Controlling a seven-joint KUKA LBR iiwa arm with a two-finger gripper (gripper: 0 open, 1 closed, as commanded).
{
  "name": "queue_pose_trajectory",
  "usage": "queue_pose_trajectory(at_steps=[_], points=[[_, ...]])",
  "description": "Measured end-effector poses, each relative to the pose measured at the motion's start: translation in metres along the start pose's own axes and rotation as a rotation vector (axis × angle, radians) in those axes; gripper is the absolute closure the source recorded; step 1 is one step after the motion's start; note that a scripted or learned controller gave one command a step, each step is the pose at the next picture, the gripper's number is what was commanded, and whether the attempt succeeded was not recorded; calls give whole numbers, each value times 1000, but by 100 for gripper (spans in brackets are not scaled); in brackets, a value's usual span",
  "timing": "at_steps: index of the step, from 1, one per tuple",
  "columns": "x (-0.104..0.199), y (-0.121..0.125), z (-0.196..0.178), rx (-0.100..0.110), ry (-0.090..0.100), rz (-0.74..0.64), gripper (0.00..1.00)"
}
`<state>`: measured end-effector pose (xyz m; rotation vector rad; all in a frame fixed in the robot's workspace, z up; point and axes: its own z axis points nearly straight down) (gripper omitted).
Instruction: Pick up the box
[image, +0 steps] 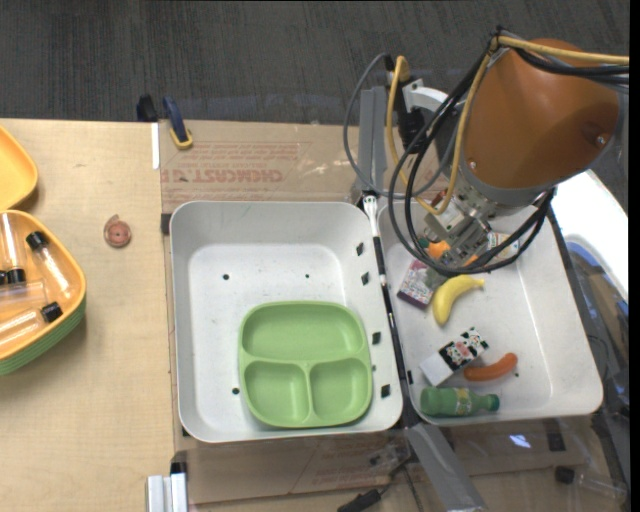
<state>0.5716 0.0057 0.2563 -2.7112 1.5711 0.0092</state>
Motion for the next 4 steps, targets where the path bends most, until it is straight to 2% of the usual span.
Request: queue_pose_trajectory(at_steps=[1,2,3,4], points=[[-39,75,-101,-2,5,-67,100],[-76,64,-184,-3,3,-330,100],[-51,28,-121,-6,2,-430,100],[-35,56,-5,-8,1,-695,100]])
